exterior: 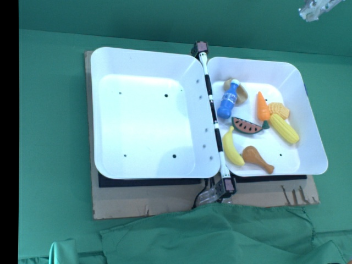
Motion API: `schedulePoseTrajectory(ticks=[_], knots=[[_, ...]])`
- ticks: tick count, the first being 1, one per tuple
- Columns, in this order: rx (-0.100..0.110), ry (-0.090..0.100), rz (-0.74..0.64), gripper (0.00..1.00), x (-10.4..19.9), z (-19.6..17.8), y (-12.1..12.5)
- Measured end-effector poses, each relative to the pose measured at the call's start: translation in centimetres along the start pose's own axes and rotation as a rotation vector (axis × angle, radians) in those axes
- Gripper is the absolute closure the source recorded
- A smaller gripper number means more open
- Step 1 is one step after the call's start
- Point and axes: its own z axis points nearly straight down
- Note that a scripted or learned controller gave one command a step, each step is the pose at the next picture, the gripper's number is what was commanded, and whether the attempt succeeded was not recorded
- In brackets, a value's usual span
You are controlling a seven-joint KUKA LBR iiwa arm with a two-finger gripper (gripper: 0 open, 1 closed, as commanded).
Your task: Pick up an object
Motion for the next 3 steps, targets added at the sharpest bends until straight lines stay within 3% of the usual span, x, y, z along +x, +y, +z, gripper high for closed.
schedulePoseTrajectory(ticks=[1, 2, 3], knots=[[0.0, 0.0, -0.001, 0.0, 0.1, 0.0, 0.0], [-0.021, -0.007, -0.003, 0.0, 0.1, -18.1, -0.2], [-0.01, -0.005, 0.001, 1.0, 0.0, -18.6, -0.2]])
